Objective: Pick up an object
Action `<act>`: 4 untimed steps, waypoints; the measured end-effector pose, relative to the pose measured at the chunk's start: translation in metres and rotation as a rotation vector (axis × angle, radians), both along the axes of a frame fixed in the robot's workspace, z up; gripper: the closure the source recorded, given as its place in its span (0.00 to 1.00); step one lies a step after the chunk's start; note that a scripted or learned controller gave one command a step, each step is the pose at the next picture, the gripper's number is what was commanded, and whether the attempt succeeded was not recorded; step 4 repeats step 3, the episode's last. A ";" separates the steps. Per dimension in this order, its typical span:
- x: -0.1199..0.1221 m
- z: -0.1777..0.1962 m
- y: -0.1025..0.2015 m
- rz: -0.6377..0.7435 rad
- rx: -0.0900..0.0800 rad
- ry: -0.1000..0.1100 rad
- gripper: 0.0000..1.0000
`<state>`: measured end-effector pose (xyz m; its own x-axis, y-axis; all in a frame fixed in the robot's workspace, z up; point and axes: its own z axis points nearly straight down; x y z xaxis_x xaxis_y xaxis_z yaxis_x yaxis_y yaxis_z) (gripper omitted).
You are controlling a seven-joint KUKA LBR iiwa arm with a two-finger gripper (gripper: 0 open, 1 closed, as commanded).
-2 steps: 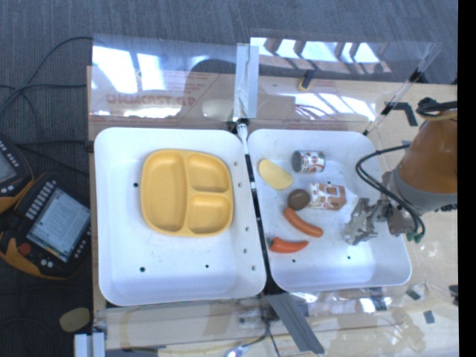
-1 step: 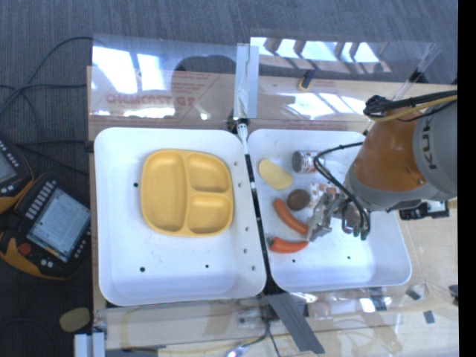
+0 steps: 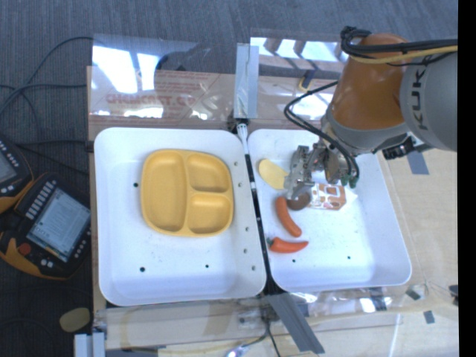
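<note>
My gripper (image 3: pixel 299 188) hangs low over the upper middle of the right bin (image 3: pixel 387 266), reaching in from the grey and orange arm at the right. Directly under its tip lies a small brown round thing (image 3: pixel 298 202); whether it is gripped cannot be told. A white and orange packet (image 3: pixel 330 197) lies just to the right of it. A pale yellow oval piece (image 3: pixel 271 173) lies to the left. Below are an orange sausage-shaped thing (image 3: pixel 288 217) and a small orange-red pepper (image 3: pixel 288 246).
The left bin (image 3: pixel 119 274) holds a yellow divided plate (image 3: pixel 186 192) in its middle. A ridge between the bins runs down at about mid-view. Cables and handheld controllers lie on the floor at the far left.
</note>
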<state>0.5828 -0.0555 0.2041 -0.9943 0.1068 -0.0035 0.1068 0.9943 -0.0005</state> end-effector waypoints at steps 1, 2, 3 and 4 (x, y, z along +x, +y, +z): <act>-0.067 0.055 -0.052 0.119 -0.001 0.001 1.00; -0.093 0.010 -0.069 -0.101 0.000 0.002 1.00; -0.098 0.005 0.000 -0.173 0.001 0.003 1.00; -0.098 0.005 0.000 -0.173 0.001 0.003 1.00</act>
